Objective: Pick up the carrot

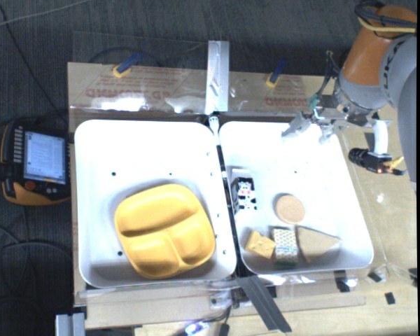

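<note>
At upper right, the pincer (309, 126) hangs wide and empty over the right bin (350, 187). No carrot is evident; approach step, next locating it among the lower-right items.

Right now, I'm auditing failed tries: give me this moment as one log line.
gripper above right bin far end | jaws open, nothing held | yellow tray in left bin
</note>
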Controlling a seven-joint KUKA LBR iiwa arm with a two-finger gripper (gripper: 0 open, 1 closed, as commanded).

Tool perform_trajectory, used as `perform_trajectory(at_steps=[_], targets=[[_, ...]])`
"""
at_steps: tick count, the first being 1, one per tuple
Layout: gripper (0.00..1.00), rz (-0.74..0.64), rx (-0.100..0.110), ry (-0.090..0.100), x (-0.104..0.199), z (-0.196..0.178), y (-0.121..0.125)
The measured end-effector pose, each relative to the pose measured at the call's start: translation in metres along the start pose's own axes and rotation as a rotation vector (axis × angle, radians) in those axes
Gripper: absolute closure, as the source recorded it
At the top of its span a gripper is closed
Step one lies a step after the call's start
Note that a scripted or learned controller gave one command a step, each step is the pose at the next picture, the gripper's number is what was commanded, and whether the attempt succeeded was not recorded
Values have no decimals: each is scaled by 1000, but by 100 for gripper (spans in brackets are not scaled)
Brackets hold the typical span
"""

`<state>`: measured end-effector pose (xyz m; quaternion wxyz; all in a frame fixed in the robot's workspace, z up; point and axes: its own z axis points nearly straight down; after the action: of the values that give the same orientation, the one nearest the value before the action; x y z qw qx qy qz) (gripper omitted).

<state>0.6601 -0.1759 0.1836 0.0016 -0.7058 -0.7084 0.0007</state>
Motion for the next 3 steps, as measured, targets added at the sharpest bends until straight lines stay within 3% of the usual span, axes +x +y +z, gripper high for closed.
perform_trajectory(at_steps=[1, 2, 3], targets=[[0, -34, -1, -3, -21, 83, 6], [0, 148, 0, -2, 37, 55, 9], [0, 81, -9, -6, 27, 95, 11]])
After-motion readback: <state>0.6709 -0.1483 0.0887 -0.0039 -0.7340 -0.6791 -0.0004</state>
